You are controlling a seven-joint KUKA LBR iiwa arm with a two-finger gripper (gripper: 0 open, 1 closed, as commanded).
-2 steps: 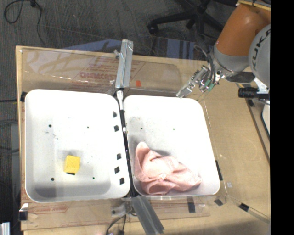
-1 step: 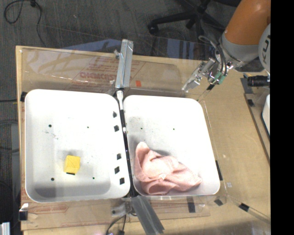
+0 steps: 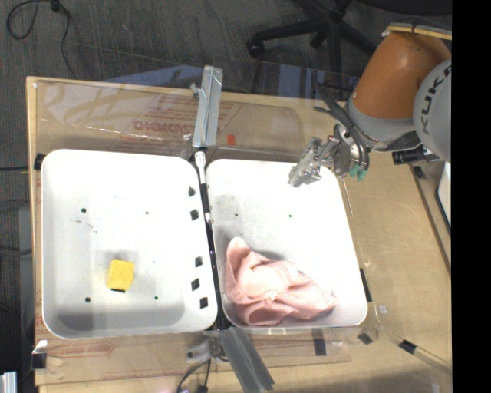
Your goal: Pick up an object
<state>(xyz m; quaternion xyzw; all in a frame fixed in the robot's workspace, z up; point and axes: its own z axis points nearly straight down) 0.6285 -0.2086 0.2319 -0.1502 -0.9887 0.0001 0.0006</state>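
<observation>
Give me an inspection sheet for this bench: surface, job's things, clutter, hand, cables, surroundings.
Surface: wooden bench bearing a left bin and a right bin side by side.
Job's things: yellow block in the left bin; crumpled pink cloth in the right bin's near part.
Clutter: small dark specks on both bin floors.
Hand: hand over the right bin's far edge, holding nothing.
Cables: black cable on the floor, top left.
Surroundings: dark carpet, chair base beyond the bench.

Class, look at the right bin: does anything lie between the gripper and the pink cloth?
Nothing visible does. The gripper hangs over the right bin's far edge; bare white floor separates it from the pink cloth.
</observation>
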